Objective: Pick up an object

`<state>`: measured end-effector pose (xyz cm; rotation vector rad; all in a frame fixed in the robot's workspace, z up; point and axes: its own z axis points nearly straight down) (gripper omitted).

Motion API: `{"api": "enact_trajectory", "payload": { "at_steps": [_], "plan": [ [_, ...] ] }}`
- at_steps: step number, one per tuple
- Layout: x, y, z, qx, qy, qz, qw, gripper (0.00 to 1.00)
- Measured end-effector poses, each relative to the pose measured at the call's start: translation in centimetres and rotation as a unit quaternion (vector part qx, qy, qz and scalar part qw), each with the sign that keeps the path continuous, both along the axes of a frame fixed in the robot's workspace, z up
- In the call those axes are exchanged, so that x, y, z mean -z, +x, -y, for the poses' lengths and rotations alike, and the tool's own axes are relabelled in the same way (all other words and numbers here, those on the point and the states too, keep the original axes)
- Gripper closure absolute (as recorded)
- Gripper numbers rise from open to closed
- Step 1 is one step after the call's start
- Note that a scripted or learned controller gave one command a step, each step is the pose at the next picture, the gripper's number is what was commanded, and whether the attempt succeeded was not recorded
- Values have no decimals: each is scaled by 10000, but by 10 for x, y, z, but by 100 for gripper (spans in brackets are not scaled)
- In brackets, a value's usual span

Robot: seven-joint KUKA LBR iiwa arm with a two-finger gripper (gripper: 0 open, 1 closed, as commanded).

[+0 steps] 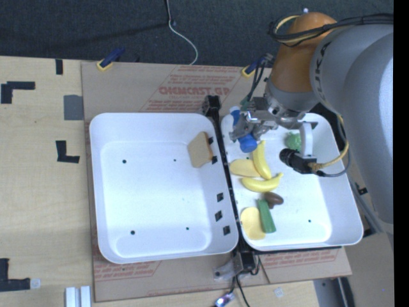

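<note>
Bench lot, viewed from above at a slant. Cardboard sheet point(185, 91), brown and flat, laid under both bins, printed in red capitals that appear to read "CHEMCAST" (letters small and faded, second line illegible). Left bin point(108, 171), shallow white moulded plastic with rounded corners and a few dark dots on its floor, holding one tan block point(200, 149), flat-sided and roughly rectangular, resting tilted against the bin's right wall near the far corner. Right bin point(332, 216), same make, touching the left bin along a shared edge fitted with small black clips. Contents of the right bin: two yellow bananas, smooth and curved, one point(261, 161) lying nearly lengthwise and one point(262, 183) crosswise just below it, their ends touching; a pale yellow rounded piece point(241, 167) just beside them on the left; a green stick-shaped item point(266, 217) lying over a yellow lemon-like piece point(252, 224) near the front wall; a small brown item point(274, 199) between the bananas and the green stick; a blue item point(246, 143) near the far wall; a green item point(293, 139) partly hidden behind a black cable fitting. Arm, grey with a glossy orange band, enters from the right; its gripper point(250, 128), metallic, hangs low over the far end of the right bin, directly above the blue item and just beside the upper banana. Whether its fingers are spread or closed cannot be told, nor whether they touch the blue item. Black tape marks lie on the wooden bench point(38, 120) to the left.
</note>
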<state>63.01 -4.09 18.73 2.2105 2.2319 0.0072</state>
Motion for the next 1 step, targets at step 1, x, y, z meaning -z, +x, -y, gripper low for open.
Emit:
{"api": "enact_trajectory", "payload": {
  "at_steps": [1],
  "plan": [
    [-14, -3, -60, 6, -5, -17, 10000, 100]
  ]
}}
